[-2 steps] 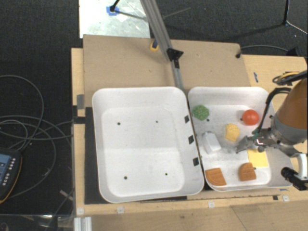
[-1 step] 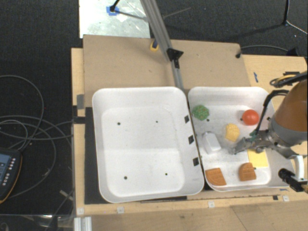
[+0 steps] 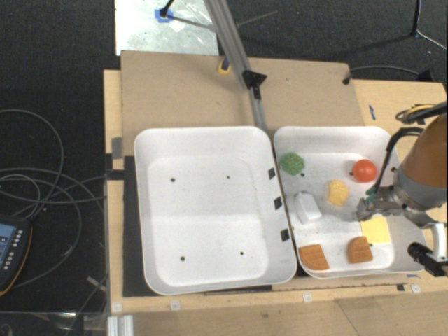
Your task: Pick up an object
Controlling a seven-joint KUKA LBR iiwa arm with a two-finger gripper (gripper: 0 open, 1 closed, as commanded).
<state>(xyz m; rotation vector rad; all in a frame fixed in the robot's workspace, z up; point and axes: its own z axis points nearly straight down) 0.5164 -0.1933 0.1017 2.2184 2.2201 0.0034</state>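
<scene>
Bright even overhead light, white bins [image 3: 210, 142] nearly glaring, slightly soft focus.

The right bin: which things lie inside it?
In the right bin lie a green ball, red ball, yellow lump, white block, two orange-brown pieces and a yellow block. The gripper covers the floor beneath it.

Left bin [image 3: 150, 187] open, right bin [image 3: 318, 142] crowded with objects

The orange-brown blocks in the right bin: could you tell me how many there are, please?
2. One orange-brown block lies at the right bin's near-left corner; the other lies just right of it, below the yellow square. The arm may hide more.
</scene>
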